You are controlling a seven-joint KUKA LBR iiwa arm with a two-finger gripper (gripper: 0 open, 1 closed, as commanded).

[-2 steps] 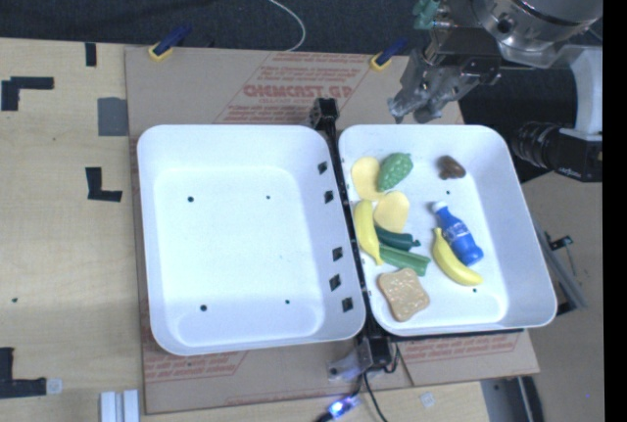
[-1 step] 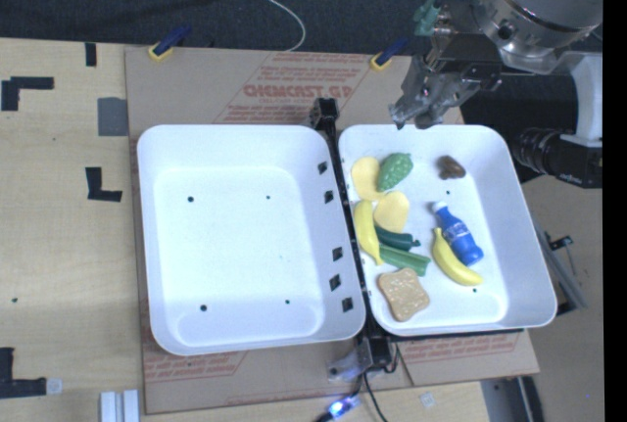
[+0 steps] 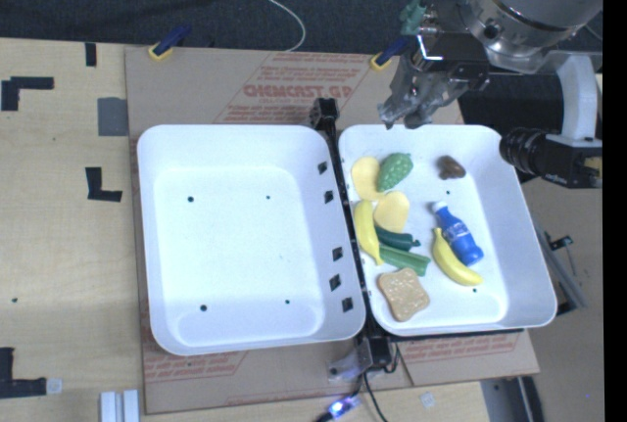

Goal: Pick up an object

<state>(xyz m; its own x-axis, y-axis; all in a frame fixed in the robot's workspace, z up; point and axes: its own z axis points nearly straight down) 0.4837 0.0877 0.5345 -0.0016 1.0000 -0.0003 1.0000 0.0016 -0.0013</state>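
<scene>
White right-hand bin (image 3: pixel 509 214): toy foods clustered at centre frame. Blue bottle (image 3: pixel 458 234) touches a banana (image 3: pixel 453 263); brown lump (image 3: pixel 451 166) lies apart, likely easiest. Gripper (image 3: pixel 409 109) hangs above bin's upper rim; grip state indiscernible, nothing visibly held.

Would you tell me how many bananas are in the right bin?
2. One banana lies at the right of the pile beside the blue bottle; the other banana lies along the left edge near the divider. More might be hidden.
</scene>
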